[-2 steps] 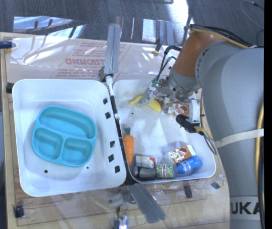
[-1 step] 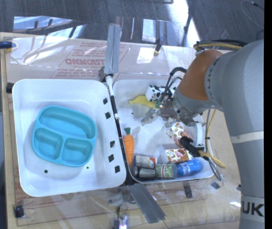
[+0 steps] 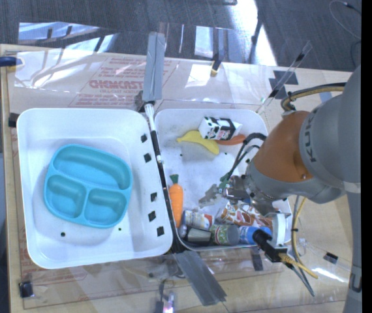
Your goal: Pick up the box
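Note:
The box (image 3: pixel 239 212) is a small carton with red and white print. It lies tilted near the front of the right bin (image 3: pixel 173 124), among cans and a bottle. My gripper (image 3: pixel 220 190) is low in this bin, just above and left of the box's upper end. The arm's orange band (image 3: pixel 284 154) and grey body cover the bin's right side. Nothing shows as lifted.
A banana (image 3: pixel 199 142) and a black-and-white cow toy (image 3: pixel 217 129) lie at the back of the right bin. A carrot (image 3: pixel 176 201) lies by the left wall, with cans (image 3: pixel 198 220) and a blue-capped bottle (image 3: pixel 241 233) along the front. A blue divided tray (image 3: pixel 88 184) sits in the left bin (image 3: pixel 29 135).

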Controlling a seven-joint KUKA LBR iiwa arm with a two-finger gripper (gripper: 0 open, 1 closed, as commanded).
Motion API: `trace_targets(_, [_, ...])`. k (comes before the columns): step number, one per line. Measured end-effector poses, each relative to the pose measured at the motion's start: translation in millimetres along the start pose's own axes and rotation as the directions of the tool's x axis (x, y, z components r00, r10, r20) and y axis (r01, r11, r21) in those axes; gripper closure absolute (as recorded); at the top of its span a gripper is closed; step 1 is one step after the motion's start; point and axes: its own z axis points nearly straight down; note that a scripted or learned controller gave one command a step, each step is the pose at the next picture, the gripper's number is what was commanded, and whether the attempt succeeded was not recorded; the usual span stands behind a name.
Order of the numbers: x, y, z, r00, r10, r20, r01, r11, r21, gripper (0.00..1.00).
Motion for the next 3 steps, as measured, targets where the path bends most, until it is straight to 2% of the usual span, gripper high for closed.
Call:
trace_targets(2, [9.2, -11.9, 0.1, 0.998, 0.063, 0.000, -0.063, 0.998, -0.001, 0.00])
trace_targets(3, [9.6, -9.7, -10.4, 0.998, 0.056, 0.002, -0.056, 0.998, -0.005, 1.00])
